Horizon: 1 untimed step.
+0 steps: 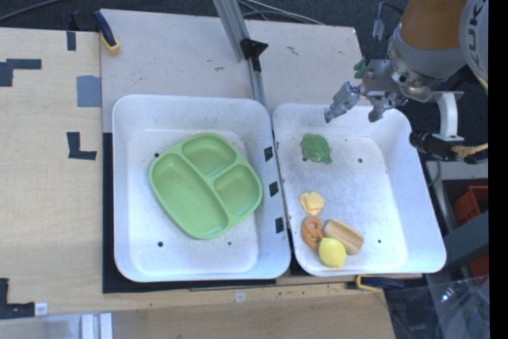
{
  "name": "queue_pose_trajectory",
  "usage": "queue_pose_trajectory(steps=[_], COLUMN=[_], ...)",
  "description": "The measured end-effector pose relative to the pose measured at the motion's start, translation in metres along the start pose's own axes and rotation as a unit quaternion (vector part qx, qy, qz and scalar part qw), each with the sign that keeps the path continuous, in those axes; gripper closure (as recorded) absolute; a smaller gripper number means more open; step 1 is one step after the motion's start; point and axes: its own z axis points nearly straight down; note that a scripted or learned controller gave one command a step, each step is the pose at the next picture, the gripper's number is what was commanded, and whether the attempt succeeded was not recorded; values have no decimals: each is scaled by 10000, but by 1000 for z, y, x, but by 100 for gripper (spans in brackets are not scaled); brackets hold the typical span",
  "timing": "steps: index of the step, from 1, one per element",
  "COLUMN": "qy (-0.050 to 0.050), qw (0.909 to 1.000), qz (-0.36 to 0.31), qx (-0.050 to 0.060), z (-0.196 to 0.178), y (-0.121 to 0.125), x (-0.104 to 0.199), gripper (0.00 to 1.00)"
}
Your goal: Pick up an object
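Two white bins sit side by side on the bench [182, 63]. The left bin [127, 171], left of centre in the frame, carries one green divided tray [205, 185] with three compartments, lying flat and turned at a slant. The right bin [397, 194], right of centre, carries five small things: one green leafy piece [316, 148] near its upper left (apart from the rest), and a cluster at the lower middle made of one pale yellow piece [312, 203], one orange pretzel-shaped piece [312, 231] just below it, one tan block [343, 235] touching the pretzel's right, and one yellow lemon [332, 252] at the bottom, touching the block. At the upper right, the claw [359, 105] hangs over the right bin's upper rim, its two fingers spread apart with nothing between them. On the arm [440, 4] at the right edge, only the letters "KU" can be read.
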Motion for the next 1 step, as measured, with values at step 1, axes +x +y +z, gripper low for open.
queue_pose_trajectory(steps=[1], qy=[1], qw=[10000], qz=[2], qx=[1], z=[0], y=[0], x=[0], gripper=[0])
